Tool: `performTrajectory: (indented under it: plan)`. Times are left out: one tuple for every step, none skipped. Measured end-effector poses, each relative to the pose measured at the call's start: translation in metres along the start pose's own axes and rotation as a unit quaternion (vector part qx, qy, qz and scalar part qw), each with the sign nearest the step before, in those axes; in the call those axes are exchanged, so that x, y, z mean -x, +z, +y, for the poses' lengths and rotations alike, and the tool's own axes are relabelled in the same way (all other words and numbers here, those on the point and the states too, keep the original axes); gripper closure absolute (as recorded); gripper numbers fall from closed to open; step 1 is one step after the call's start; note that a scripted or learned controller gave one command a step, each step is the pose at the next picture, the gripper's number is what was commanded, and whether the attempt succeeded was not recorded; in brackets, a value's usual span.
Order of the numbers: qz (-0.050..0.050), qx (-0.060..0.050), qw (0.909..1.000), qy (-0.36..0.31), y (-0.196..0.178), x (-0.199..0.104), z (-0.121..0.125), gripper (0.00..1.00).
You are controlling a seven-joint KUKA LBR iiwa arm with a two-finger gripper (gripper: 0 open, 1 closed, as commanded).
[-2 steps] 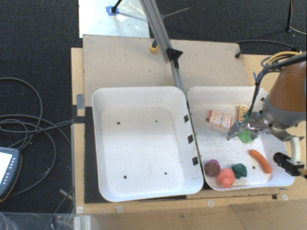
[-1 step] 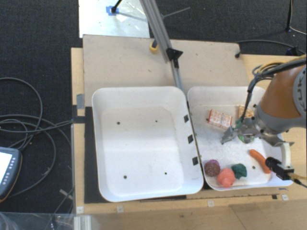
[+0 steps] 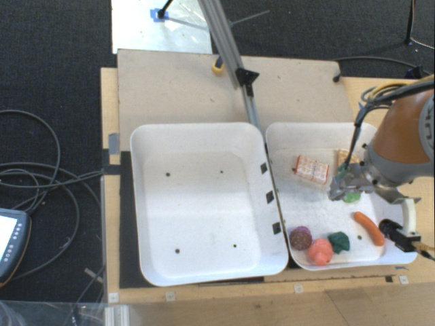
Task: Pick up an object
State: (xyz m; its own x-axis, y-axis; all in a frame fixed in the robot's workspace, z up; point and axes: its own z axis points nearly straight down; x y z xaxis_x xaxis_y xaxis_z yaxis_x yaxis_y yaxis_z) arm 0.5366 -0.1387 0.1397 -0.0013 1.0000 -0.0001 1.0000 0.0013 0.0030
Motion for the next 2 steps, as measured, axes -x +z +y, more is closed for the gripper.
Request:
performTrajectory:
  plan:
    - [-0.001, 0.003, 1.0000, -0.002, -0.063, -0.005, -0.001, 1.00]
    - [-0.001, 0.001, 1.0000, -0.002, -0.095, -0.005, 0.001, 1.00]
